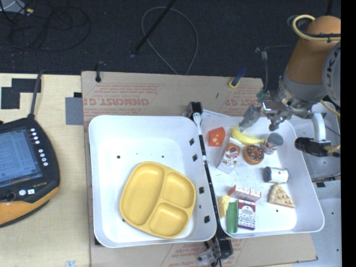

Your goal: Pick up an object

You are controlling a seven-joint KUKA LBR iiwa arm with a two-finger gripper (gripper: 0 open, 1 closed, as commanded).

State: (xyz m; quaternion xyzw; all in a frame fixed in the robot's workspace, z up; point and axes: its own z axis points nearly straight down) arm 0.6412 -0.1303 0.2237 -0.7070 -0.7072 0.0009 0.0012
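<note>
Toy food filled the right bin (311,216), a shallow white plastic tub with rounded corners. A curved yellow banana (245,136) lay near the bin's back edge, and every other item is placed from it. Just left of the banana sat a small red, blocky piece (216,137). Touching its lower side were a slim white carton (230,156) and a round brown doughnut (254,154). A small can (271,144) stood just to its right. Farther toward the front lay a white cylinder with a dark end (276,174), a pizza wedge (281,196), a flat red-and-white box (245,193), a second red box (247,215) and a green stick (232,216).

The gripper (265,117) hung just above and right of the banana, its two metal fingers spread wide with nothing between them. The arm's orange band (311,49) rose behind it.

Far left of the banana, the left bin (105,149) carried a glossy yellow plate with three hollows (157,199).
</note>
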